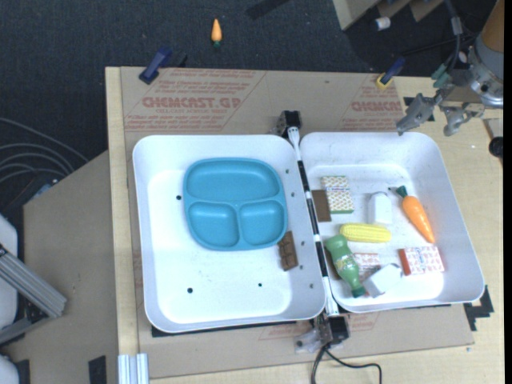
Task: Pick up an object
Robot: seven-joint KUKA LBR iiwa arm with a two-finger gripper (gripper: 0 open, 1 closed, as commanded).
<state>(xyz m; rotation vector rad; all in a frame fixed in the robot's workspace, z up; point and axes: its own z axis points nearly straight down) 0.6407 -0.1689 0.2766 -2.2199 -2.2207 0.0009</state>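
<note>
- The gripper (432,112) is hovering over the desk (240,102) just beyond the far right corner of the right bin (460,214), above its rim.
- Its fingers (412,118) are standing apart, with nothing between them.
- A toy carrot (418,214) is lying near the right wall of the right bin, tip pointing toward the near edge.
- A corn cob (366,233) is lying across the middle of that bin; a green bottle (345,264) is lying just beside it, toward the near left corner.
- A patterned packet (338,194), a white cup (382,208), a red-and-white box (421,260) and a brown bar (322,206) are sharing the same bin.
- The left bin (160,278) is carrying a blue divided tray (235,202); a second brown bar (287,253) is resting by its right wall.
- A small orange piece (216,30) is lying on the floor (80,22) beyond the desk's far edge.
</note>
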